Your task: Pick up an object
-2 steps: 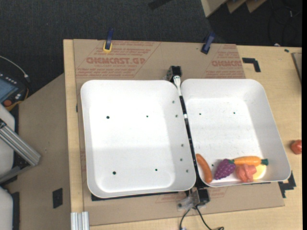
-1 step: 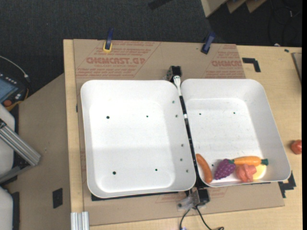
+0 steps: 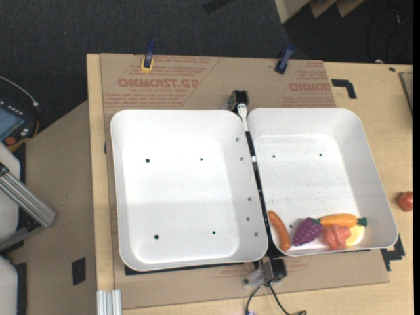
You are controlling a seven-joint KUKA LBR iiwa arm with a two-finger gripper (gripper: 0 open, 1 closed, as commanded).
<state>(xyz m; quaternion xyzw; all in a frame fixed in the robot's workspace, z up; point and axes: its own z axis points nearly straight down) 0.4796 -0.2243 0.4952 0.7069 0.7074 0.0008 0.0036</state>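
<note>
Several toy foods lie along the near edge of the right bin (image 3: 308, 126). An orange-red sausage (image 3: 279, 230) rests at the near left corner. Beside it sits a purple bunch of grapes (image 3: 307, 231). To the right, an orange carrot with a green tip (image 3: 341, 220) lies across a red piece (image 3: 335, 237) and a pale yellow piece (image 3: 355, 236).
The left bin (image 3: 177, 182) sits beside the right one on a cardboard sheet (image 3: 170, 77). A small red object (image 3: 405, 201) lies on the bench right of the right bin. Blue clips (image 3: 284, 59) hold the cardboard's far edge. A metal rail (image 3: 23, 195) stands at the left.
</note>
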